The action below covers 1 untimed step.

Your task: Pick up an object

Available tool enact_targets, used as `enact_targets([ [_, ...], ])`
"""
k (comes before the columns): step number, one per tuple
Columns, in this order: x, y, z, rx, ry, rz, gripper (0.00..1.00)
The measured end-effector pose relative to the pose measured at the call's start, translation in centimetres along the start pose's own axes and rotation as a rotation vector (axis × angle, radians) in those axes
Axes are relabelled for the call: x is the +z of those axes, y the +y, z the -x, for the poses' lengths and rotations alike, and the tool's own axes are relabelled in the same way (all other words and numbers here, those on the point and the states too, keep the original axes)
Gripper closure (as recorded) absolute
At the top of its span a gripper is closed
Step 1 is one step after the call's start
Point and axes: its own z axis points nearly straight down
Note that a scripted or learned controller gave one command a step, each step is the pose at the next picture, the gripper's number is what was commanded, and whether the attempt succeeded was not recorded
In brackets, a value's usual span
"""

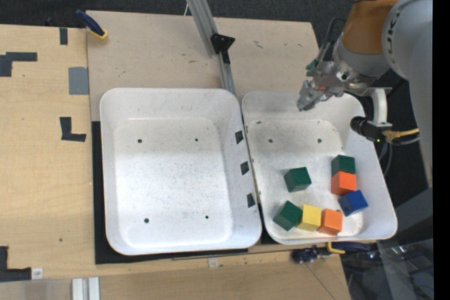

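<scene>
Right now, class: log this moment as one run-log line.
gripper: above right bin's far edge, holding nothing seen | blocks: in right bin, untouched | left bin: white

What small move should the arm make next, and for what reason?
Probably it should bring the tool toward the near side of the right bin and down over the lone green cube. The tool hangs over the bin's far edge with nothing between its tips, while all the blocks lie at the near side. That cube stands apart from the others, so it looks easiest to grasp.

No readable text, labels, brands or numbers anywhere: bins, blocks, bench and arm all bare of legible markings.
</scene>
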Motion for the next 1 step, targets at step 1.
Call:
enact_targets([
  [1,-3.03,0.09,-0.04,0.000,0.000,0.000,1.00],
])
